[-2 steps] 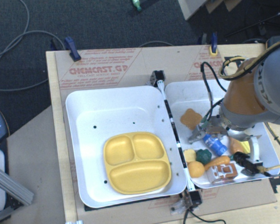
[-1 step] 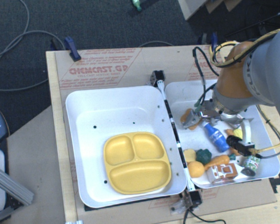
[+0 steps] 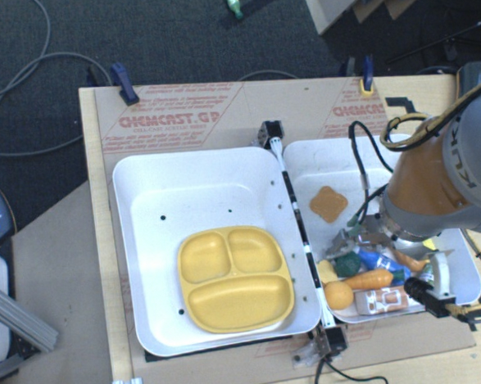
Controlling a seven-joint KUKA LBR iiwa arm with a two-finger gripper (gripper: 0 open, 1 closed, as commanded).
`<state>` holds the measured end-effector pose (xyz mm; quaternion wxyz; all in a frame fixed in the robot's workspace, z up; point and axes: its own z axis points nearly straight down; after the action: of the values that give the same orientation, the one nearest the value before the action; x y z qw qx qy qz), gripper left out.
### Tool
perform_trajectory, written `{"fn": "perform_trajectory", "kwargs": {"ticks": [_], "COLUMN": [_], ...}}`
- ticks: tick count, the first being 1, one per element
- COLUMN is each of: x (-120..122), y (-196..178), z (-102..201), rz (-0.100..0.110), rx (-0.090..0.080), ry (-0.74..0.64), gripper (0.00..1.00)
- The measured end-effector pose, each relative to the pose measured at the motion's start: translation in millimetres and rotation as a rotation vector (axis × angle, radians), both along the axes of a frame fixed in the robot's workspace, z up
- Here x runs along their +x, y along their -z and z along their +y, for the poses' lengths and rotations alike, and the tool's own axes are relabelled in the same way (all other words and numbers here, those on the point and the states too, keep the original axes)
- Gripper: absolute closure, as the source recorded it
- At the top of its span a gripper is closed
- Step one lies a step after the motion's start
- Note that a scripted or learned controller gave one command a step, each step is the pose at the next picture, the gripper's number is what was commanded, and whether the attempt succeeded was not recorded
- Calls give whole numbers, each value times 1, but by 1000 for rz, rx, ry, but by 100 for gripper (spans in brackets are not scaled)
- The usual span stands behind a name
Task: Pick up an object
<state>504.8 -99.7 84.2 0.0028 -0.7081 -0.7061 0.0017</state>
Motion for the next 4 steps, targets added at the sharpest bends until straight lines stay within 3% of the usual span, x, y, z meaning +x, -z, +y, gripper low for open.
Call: {"fn": "perform_trajectory", "kwargs": {"ticks": [1,2,3,4], "x": [4,4,105,102], "y": [-10,-10,-1,-13], "z": [1,1,5,4], "rz": [-8,-7,-16,-14], "rx": [-2,-2,-4,-5], "ry": [-2,-1,-8,-5], "gripper": [100,0,0,100]}}
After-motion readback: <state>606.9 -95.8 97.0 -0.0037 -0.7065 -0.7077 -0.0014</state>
